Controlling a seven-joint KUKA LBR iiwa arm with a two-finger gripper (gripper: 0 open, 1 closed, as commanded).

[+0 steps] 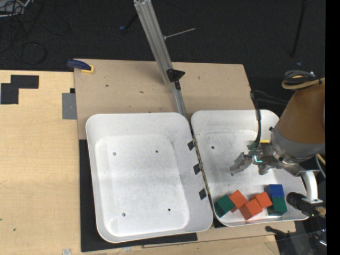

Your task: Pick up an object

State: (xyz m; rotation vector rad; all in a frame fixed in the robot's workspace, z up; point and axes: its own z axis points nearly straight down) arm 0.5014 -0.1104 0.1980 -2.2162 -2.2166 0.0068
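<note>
A: The gripper (245, 162) is hovering over the right bin (223, 126), jaws spread wide, holding nothing.

B: The blocks (254, 202) are crowding the bin's near wall. It is needing the orange block (238, 198), approached squarely.

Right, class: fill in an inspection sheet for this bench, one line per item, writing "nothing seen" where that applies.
Surface: wooden bench bearing two white bins, left bin and right bin, side by side.
Job's things: blocks clustered in the right bin's near corner: two orange blocks, two green blocks, one blue block.
Clutter: blue-and-yellow clamp at the bench's far left corner.
Grippers: gripper over the right bin, above the blocks.
Cables: black cables on the dark floor.
Surroundings: slanted aluminium rail.
</note>
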